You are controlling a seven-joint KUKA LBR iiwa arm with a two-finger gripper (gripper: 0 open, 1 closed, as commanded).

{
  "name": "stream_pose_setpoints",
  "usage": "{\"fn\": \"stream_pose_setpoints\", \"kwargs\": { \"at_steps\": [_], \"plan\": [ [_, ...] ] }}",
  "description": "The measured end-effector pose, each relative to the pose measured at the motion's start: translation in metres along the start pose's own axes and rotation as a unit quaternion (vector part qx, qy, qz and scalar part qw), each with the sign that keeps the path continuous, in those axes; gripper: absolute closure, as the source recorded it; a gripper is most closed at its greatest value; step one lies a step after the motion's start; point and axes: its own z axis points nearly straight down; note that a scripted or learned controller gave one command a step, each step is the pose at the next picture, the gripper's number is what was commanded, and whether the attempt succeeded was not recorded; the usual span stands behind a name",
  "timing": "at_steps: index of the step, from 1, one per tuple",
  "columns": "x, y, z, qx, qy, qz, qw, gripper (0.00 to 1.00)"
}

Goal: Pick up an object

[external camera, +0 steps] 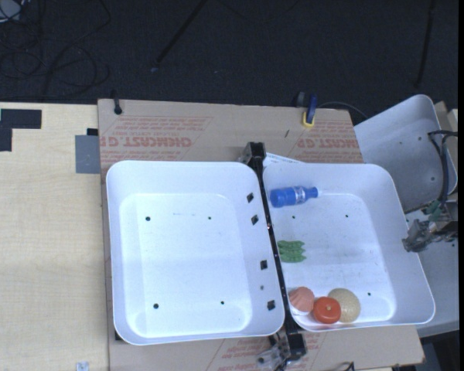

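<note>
Camera view, looking down at a slant. On a cardboard sheet (178,134) over the pale wooden bench (39,230): left bin (112,207) and right bin (348,246), touching along a black strip (267,238). On the sheet's far edge, a small yellow and blue clamp (309,110).

In the right bin, near its far left corner: blue bottle (292,196), lying on its side, cap pointing right. Nearer the middle, just beside the strip: small green piece (291,251), well apart from the bottle. Crowded into the near left corner, touching one another: pink lump (301,298), red disc (326,310), beige ball (346,303), with the disc between the other two.

At the right: pale grey arm (406,141), reaching in past the right bin's far right corner. Below it, gripper (427,234), outside the bin's right rim and well apart from every object. Too small and dark to say whether spread or closed. Nothing visibly held.
</note>
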Motion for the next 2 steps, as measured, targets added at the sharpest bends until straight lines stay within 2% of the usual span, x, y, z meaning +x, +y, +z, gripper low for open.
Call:
{"fn": "stream_pose_setpoints", "kwargs": {
  "at_steps": [2],
  "plan": [
    [-0.0019, 0.0003, -0.024, -0.002, -0.001, 0.001, 1.0, 1.0]
  ]
}}
